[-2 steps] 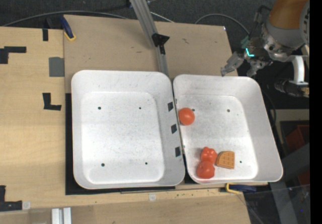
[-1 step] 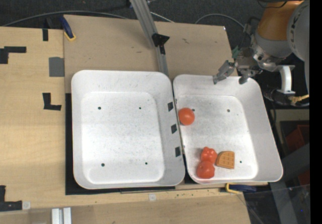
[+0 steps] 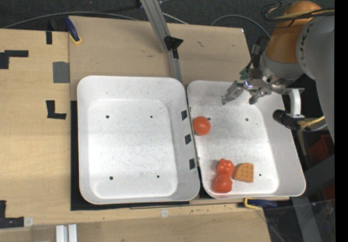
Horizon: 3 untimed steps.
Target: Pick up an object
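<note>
Left bin is the biggest thing, bare white floor. Right bin touches it along the middle seam. Arm comes in from the right, over the right bin's far rim. Gripper sits above the bin's far part, fingers spread apart, nothing between them. Red pepper lies at the near edge, touching the waffle piece beside it. Orange ball sits near the seam wall, open floor toward the right wall.

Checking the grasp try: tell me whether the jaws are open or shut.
Open. The gripper hangs over the right bin with its jaws spread apart, nothing between them.
</note>
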Each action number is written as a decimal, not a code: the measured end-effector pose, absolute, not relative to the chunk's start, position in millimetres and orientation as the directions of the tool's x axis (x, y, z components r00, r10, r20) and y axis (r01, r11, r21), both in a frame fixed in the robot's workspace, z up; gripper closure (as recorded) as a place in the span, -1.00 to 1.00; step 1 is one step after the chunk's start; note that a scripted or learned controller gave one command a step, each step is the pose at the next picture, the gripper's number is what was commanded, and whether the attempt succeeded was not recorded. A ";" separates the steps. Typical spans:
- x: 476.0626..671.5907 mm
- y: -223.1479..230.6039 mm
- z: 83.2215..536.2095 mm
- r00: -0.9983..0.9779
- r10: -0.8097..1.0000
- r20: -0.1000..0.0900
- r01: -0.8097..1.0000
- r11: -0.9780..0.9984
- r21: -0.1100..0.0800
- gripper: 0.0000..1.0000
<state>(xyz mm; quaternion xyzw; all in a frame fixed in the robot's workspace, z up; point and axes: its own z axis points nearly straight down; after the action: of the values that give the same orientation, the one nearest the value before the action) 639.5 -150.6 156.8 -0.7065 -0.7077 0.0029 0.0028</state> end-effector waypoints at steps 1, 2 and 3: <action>646.0 -155.9 103.6 -0.001 1.000 -0.001 1.000 0.001 -0.006 -1.00; 647.4 -155.2 117.5 -0.003 1.000 -0.001 1.000 0.003 -0.002 1.00; 651.7 -145.3 166.2 -0.002 1.000 0.000 1.000 0.002 0.004 1.00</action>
<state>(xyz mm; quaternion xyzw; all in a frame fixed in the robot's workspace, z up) 651.7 -145.3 166.2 -0.7063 -0.7079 -0.0014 -0.0013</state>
